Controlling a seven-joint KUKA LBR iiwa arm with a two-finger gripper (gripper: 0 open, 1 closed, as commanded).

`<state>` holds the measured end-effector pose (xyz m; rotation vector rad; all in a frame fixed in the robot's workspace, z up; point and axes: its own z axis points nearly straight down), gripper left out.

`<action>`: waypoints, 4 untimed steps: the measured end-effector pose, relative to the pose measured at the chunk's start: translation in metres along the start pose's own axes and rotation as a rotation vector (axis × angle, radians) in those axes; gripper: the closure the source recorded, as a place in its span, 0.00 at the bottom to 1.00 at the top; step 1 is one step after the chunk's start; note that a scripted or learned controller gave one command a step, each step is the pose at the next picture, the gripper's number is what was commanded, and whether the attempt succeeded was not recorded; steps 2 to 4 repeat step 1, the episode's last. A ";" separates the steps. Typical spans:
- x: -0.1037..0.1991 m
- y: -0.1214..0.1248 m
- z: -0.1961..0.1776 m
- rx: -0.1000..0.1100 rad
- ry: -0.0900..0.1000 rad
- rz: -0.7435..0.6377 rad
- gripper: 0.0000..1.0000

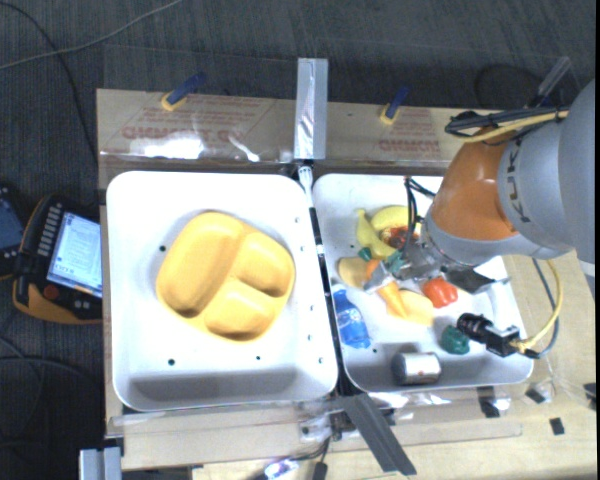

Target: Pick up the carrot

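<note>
The carrot (390, 295) is a small orange piece lying in the middle of the right bin (500, 373), against a pale yellow item (413, 307). My gripper (404, 265) hangs low over the pile, just above and slightly right of the carrot. The grey wrist with its orange band (470, 203) reaches in from the right and hides part of the pile behind it. I see nothing lifted clear of the bin.
Around the carrot lie a yellow banana (378, 224), a red-orange pepper (439, 291), a blue bottle (350, 321), a grey can (417, 366) and a green piece (455, 341). The left bin (130, 368) holds a big yellow lumpy object (225, 273).
</note>
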<state>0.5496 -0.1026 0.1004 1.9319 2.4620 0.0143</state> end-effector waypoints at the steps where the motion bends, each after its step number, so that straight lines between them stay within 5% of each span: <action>1: 0.054 0.044 -0.082 0.017 0.002 0.118 1.00; 4: 0.054 0.044 -0.082 0.017 0.002 0.118 1.00</action>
